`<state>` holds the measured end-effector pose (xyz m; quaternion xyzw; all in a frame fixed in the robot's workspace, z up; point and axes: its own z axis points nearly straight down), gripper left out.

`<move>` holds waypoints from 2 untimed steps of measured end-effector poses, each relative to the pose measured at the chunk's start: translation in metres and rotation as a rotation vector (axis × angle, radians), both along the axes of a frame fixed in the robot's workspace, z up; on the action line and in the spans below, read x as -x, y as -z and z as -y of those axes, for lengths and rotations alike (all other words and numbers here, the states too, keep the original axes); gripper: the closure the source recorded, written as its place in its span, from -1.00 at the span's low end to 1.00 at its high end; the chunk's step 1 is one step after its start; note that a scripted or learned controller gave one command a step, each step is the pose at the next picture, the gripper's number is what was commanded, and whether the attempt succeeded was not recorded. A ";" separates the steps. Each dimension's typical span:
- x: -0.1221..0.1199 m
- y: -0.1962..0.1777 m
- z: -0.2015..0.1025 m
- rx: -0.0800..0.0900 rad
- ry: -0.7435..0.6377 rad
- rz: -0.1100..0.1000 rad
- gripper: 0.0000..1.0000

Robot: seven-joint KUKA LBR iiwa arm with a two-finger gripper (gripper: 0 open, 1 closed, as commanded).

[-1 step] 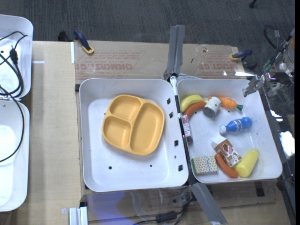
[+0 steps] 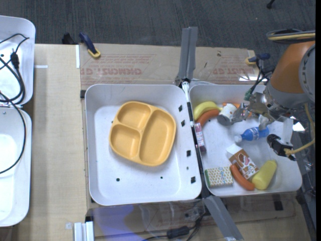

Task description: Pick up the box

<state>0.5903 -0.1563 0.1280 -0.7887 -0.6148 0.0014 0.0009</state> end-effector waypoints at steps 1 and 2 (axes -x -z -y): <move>-0.026 0.039 -0.065 0.000 0.082 -0.002 -1.00; -0.052 -0.063 -0.066 0.002 0.190 0.001 -1.00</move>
